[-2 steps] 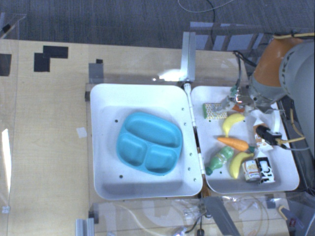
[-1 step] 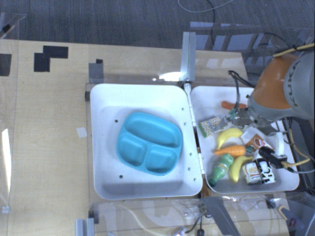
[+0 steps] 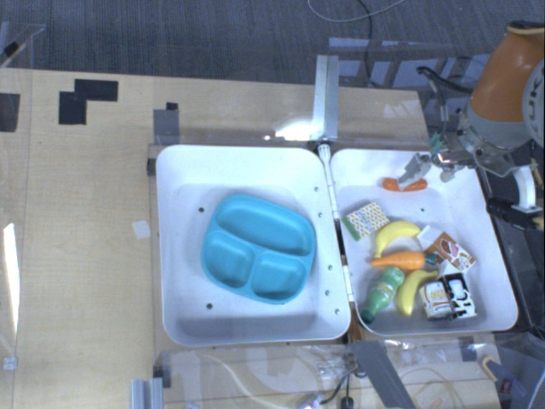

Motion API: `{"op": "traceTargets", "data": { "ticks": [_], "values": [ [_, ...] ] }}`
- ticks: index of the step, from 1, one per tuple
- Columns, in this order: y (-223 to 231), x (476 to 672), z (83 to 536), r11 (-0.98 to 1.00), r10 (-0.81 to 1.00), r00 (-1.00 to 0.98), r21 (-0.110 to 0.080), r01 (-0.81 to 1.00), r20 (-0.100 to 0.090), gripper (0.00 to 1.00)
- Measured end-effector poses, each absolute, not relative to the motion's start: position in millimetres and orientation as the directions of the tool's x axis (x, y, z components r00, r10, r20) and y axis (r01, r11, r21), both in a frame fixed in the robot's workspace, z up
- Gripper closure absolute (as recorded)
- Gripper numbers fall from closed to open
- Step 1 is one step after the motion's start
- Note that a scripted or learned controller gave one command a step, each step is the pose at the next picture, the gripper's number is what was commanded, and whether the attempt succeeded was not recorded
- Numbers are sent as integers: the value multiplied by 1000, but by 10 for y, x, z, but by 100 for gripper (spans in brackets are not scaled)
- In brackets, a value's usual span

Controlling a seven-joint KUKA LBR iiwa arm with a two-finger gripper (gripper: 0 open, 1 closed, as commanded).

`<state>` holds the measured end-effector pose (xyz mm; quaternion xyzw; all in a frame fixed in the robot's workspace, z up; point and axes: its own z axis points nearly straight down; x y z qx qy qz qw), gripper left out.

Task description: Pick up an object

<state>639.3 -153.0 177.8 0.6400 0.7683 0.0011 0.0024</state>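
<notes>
My gripper (image 3: 415,171) hangs low over the back of the right bin (image 3: 477,196), its tip just above and right of a small orange sausage-shaped toy (image 3: 403,185) that lies on the bin floor. Whether it touches the toy is unclear. Nearer the front of the same bin lie a patterned packet (image 3: 367,219), a yellow banana (image 3: 396,235), an orange carrot (image 3: 398,262), a green bottle (image 3: 381,294), a second banana (image 3: 410,290), a brown packet (image 3: 449,252) and a black-and-white carton (image 3: 447,297).
The left bin (image 3: 183,194) holds a blue divided plate (image 3: 258,248). A raised rim (image 3: 334,228) separates the two bins. The arm's orange band (image 3: 502,75) and grey wrist stand over the right bin's back right corner.
</notes>
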Motion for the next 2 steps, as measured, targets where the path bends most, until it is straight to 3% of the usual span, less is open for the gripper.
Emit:
{"op": "traceTargets", "data": {
  "ticks": [1, 2],
  "values": [
    [-1813, 6694, 863, 275, 961, -275, 0, 961, 0, 0],
    [-1804, 6689, 968, 281, 960, -281, -6, 960, 1, 100]
  ]
}}
